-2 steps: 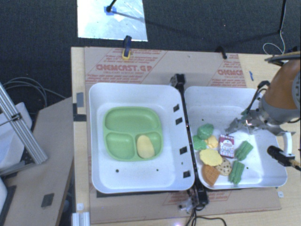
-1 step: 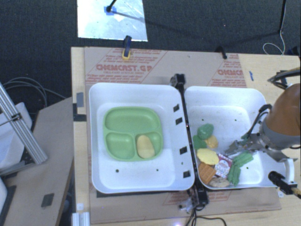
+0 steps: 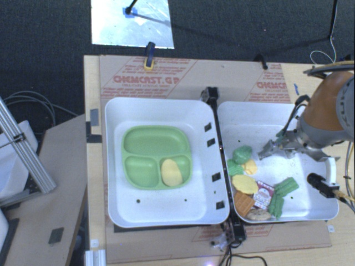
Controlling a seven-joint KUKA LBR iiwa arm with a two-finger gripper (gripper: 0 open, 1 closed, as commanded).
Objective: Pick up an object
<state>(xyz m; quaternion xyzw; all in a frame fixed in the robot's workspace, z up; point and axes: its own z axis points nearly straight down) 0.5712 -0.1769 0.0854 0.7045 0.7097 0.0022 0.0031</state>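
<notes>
My tool (image 3: 265,151) hangs over the right bin (image 3: 260,118), its tip just right of the heap of toy food, and I cannot tell how it stands, released or clenched; nothing shows in its grip. The objects I could pick lie in that bin's lower left corner: a green leafy piece (image 3: 242,154), a yellow piece (image 3: 244,183), a waffle-like brown piece (image 3: 243,202), a red-and-white packet (image 3: 264,194) and a green pod (image 3: 284,188), crowded together and partly touching. The left bin (image 3: 133,209) holds a green divided plate (image 3: 155,140) with a pale yellow piece (image 3: 172,172) in its lower right compartment. Both bins sit on a brown sheet printed in red letters (image 3: 166,73) that covers the table. Beyond the table, dark carpet (image 3: 44,37) spreads out, with a shiny square plate (image 3: 132,15) on it and cables trailing at the left.
</notes>
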